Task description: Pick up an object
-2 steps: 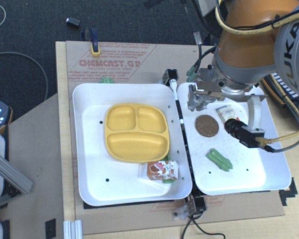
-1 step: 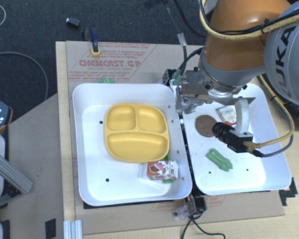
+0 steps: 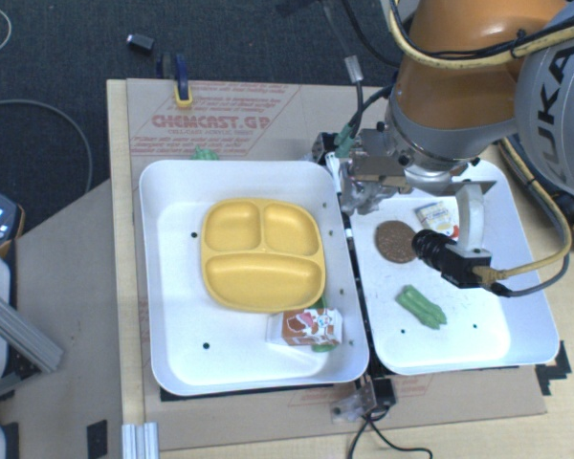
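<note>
gripper [image 3: 371, 191]: low over right bin's upper-left corner; finger state hidden, cannot tell
right bin [image 3: 517, 342]: brown disc [image 3: 396, 241], green pod [image 3: 421, 307], small packet [image 3: 438, 218]
left bin [image 3: 163, 256]: yellow divided plate [image 3: 263, 254], snack pouch [image 3: 309, 327] touching plate's lower right

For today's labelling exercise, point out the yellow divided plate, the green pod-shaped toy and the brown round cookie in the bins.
yellow divided plate [image 3: 263, 254]: camera view, on its central ridge, left bin.
green pod-shaped toy [image 3: 421, 307]: camera view, mid-body, right bin.
brown round cookie [image 3: 395, 241]: camera view, centre of its top face, right bin.
</note>
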Robot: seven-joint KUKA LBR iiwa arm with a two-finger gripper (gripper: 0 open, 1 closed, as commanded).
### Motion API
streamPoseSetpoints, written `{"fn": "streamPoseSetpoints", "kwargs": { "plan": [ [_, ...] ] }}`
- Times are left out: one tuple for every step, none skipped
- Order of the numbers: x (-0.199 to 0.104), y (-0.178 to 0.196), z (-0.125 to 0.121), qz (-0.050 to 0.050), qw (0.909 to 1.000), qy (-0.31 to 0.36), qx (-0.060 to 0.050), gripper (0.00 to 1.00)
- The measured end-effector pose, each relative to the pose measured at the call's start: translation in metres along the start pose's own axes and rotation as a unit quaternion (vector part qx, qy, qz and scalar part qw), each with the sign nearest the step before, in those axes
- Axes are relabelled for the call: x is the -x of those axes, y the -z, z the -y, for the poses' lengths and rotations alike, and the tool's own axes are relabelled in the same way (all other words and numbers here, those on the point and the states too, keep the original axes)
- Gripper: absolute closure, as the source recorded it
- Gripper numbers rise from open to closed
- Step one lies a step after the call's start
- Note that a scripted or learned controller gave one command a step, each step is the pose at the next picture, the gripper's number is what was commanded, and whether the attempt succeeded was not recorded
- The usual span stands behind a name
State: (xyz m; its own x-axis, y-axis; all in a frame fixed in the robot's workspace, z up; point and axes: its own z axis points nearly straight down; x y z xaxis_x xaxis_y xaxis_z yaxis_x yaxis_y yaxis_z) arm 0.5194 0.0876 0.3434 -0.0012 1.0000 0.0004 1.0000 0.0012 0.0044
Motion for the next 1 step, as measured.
{"fn": "streamPoseSetpoints", "kwargs": {
  "plan": [
    [-0.0004,0.0105,-0.0006,0.0,1.0,0.0,0.001,1.0]
  ]
}}
